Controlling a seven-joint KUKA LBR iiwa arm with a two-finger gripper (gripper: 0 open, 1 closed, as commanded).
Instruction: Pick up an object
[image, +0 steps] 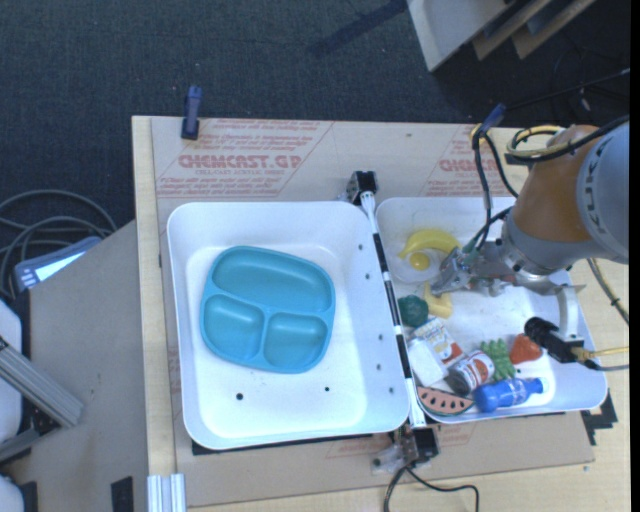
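Nearest to me, at the near edge of the right bin (478, 318), a watermelon slice (443, 402) lies just beside a blue bottle (508, 392); right behind them I see a small can (470, 371), a knobbly green toy (502, 356) and a red-orange toy (525, 349), all crowded together; a white packet (437, 345) lies tilted just left of the can. Further back along the bin's left wall sits a dark green toy (412, 308) with a small yellow piece (438, 303) touching or nearly touching it; a yellow banana (428, 244) lies towards the far left corner. My gripper (450, 275) is low over this bin, between the banana and the small yellow piece, with the arm (570, 200) reaching in from the right; I cannot tell whether the jaws are apart or together, and I see nothing held between them. The left bin (200, 380) holds a blue divided plate (268, 308), lying flat near its middle.
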